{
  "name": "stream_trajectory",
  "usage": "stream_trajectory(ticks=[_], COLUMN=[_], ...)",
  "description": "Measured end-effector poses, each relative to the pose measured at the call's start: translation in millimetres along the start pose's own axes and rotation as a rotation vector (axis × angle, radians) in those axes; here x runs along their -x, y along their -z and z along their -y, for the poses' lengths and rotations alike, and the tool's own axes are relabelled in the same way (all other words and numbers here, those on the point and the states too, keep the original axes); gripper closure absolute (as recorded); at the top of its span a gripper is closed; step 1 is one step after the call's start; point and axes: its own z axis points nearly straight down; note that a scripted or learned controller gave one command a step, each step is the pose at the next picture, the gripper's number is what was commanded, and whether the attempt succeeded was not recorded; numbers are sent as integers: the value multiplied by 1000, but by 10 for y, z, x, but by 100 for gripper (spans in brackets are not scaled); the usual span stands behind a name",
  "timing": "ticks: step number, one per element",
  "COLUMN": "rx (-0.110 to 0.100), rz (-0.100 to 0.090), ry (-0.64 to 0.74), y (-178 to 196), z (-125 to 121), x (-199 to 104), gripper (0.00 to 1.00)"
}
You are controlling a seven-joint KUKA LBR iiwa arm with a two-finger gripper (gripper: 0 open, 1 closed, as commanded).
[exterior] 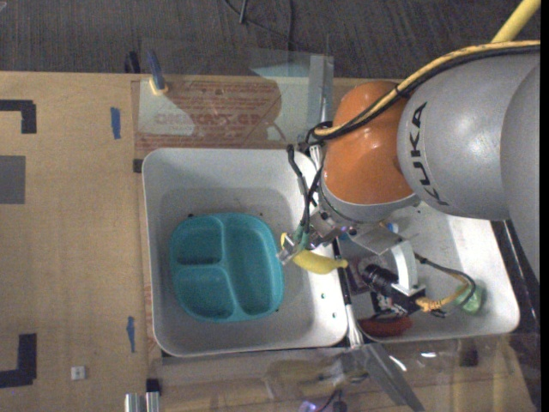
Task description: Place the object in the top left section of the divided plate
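Observation:
A teal divided plate (225, 266) lies in the left bin (214, 174), with two small sections on its left and one long section on its right. My gripper (290, 248) hangs just off the plate's right rim, under the orange wrist. A yellow banana-shaped object (320, 263) sticks out to the right from its fingers, over the wall between the two bins. The gripper looks shut on the left end of this object. The plate's sections hold nothing.
The right bin (502, 316) holds a dark red object (386, 325) near its front wall and a small green object (471, 297) at its right. The big grey arm covers most of that bin. A clear sheet (214, 106) lies behind the left bin.

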Motion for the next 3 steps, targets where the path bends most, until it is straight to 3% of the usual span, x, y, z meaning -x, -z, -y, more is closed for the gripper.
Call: stream_trajectory(ticks=[1, 2, 3], rx=[3, 2, 3], rz=[2, 1, 3], ry=[-38, -85, -9], y=[408, -605, 586], z=[-448, 151, 417], x=[-634, -534, -81], gripper=[100, 100, 100])
